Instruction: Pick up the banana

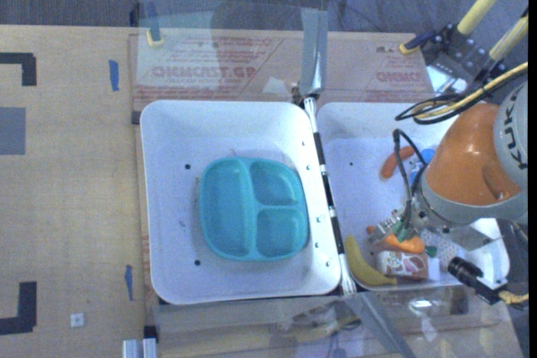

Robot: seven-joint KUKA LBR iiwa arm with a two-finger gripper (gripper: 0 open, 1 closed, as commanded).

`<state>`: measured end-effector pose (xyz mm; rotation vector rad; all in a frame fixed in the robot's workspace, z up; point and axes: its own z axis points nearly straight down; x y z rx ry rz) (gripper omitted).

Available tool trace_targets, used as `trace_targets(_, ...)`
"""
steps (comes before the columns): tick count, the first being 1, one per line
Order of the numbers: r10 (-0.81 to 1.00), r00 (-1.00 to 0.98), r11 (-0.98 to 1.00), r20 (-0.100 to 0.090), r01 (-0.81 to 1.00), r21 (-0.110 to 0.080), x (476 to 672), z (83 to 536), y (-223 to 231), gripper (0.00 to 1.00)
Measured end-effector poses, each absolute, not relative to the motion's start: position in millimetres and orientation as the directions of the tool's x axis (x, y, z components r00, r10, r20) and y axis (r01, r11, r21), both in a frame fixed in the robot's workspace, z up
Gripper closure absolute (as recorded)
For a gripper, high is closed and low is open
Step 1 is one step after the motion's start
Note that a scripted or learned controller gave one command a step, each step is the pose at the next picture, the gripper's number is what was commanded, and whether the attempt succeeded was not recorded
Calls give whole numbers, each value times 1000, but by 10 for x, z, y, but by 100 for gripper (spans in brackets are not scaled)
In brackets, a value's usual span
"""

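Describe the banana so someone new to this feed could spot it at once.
Find the right white bin, the one the grey and orange arm reaches into. Go to its near left corner, beside the divider between the bins. The banana is the curved yellow fruit lying there, left of a small carton and an orange carrot; nothing else nearby is yellow.

The yellow banana (362,266) is lying curved in the near left corner of the right bin (352,138), hugging the wall, its far end touching a small carton (404,266)
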<state>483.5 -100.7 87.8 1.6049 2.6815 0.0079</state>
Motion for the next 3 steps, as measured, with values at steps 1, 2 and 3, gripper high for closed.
trace_targets(1, 829, -559, 559, -14, 829, 10, 4836, 878, -1011, 100)
trace_targets(2, 831, -557, 557, -16, 831, 9, 4831, 881, -1026, 0)
trace_targets(3, 755, -655, 655, -6, 755, 4, 5584, 875, -1028, 0)
